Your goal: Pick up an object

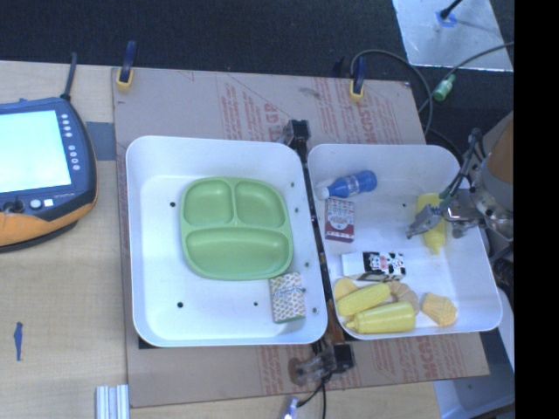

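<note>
Gripper: the gripper (425, 226) is seen low over the right side of the right bin (397, 158), its dark fingers spread apart with nothing between them, just beside a yellow object (431, 219).
Near row: a corn cob (362, 299), a yellow banana-like piece (382, 320) and a small yellow chunk (439, 308) are crowded touching at the near wall.
Middle: a black-and-white tube (377, 264) is laid flat; a red-and-white packet (339, 218) is set beyond it.
Far: a blue-capped bottle (348, 185) is laid on its side.
Left bin: a green divided plate (236, 228) and a patterned small box (287, 297) are held there.
Step judged: the yellow object is being approached.
Advice: the fingers should be centred over it and kept clear of the bin wall before being closed.
</note>
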`<state>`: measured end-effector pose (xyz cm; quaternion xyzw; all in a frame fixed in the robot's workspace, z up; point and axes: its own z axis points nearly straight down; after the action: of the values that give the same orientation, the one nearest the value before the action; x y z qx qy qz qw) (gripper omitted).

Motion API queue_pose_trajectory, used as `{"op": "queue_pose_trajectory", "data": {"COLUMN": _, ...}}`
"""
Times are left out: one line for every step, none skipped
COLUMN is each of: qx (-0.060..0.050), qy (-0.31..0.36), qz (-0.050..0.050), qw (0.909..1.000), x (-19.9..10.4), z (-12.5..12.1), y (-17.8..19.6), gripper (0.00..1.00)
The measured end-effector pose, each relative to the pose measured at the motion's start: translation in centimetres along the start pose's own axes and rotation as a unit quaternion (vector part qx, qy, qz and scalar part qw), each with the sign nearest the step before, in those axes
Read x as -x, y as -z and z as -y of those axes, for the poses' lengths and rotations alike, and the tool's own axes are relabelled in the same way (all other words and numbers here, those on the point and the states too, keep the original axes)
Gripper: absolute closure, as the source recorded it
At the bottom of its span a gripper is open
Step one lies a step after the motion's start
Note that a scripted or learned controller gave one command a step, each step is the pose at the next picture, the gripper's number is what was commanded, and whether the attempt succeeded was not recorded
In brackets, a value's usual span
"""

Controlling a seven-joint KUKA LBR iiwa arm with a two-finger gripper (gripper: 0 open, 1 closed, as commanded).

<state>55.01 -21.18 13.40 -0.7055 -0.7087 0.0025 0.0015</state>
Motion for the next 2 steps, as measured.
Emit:
{"op": "queue_pose_trajectory", "data": {"qx": 0.001, "qy": 0.001, "qz": 0.0, "qw": 1.0, "x": 0.0, "z": -4.5, "y": -4.2, "gripper": 0.0}}
{"op": "queue_pose_trajectory", "data": {"qx": 0.001, "qy": 0.002, "qz": 0.001, "qw": 1.0, "x": 0.1, "z": -4.6, "y": -3.1, "gripper": 1.0}}
